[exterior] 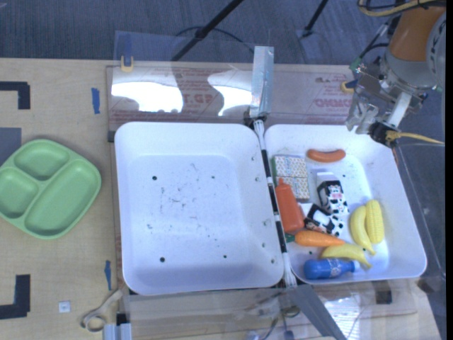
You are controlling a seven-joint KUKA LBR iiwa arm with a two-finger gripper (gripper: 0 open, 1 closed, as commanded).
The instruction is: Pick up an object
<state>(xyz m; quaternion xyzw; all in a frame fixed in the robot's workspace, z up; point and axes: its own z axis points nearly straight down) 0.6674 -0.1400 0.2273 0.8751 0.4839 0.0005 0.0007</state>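
Note:
The right bin [400, 183] holds several toy items: a sausage [326, 155] at the back, a checked waffle-like tile [292, 173], an orange-red bottle [287, 206], a black-and-white cow [330, 205], a carrot [320, 239], a corn cob [375, 221], a banana [352, 253] and a blue bottle [329, 268]. My gripper [362, 121] hangs above the bin's back right corner, apart from every item. Its two fingers stand a little apart with nothing between them.
The left bin [134, 190] lies beside the right one, a hinged divider between them. A green sectioned plate [47, 188] rests on the bench at far left. A clear panel [184, 87] stands behind the bins. A yellow cable runs off the wrist to the right.

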